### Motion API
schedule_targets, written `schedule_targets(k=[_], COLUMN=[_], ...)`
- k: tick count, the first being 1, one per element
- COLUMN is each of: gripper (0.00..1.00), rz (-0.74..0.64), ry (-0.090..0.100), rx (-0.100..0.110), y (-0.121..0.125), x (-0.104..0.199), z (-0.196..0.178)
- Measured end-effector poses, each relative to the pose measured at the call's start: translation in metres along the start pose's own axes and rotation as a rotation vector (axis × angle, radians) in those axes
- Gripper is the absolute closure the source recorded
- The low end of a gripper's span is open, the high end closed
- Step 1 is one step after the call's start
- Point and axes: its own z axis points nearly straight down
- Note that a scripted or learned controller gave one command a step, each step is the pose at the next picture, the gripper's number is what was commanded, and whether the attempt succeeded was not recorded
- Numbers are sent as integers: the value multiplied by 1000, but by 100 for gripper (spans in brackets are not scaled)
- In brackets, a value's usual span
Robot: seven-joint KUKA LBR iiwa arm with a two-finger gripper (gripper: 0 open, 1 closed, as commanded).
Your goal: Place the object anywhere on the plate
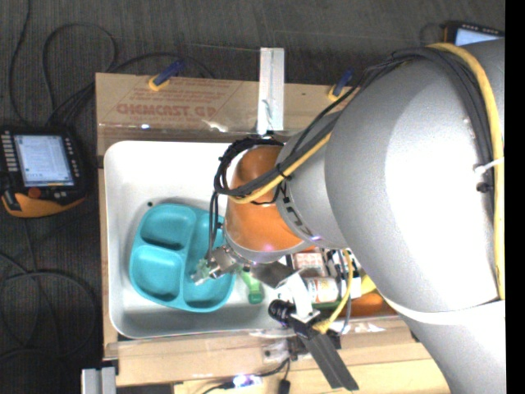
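A teal plate (168,253) with three compartments lies in the left white bin (123,187). My gripper (203,271) hangs over the plate's right edge, at its lower right compartment. Just right of the gripper, a small green object (251,288) lies on the bin floor beside the plate. The arm's orange band (254,199) and grey body hide what is under the wrist.
Right of the green object lie a small bottle with a red-and-white label (316,287) and an orange item (369,302), partly under the arm. A cardboard sheet (180,105) sits behind the bin. A teach pendant (39,167) rests far left.
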Motion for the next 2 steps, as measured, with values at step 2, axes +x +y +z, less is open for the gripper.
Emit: schedule_targets(k=[2], gripper=[100], rz=[-405], ry=[5], rx=[12], y=[20], x=[-45], z=[-119])
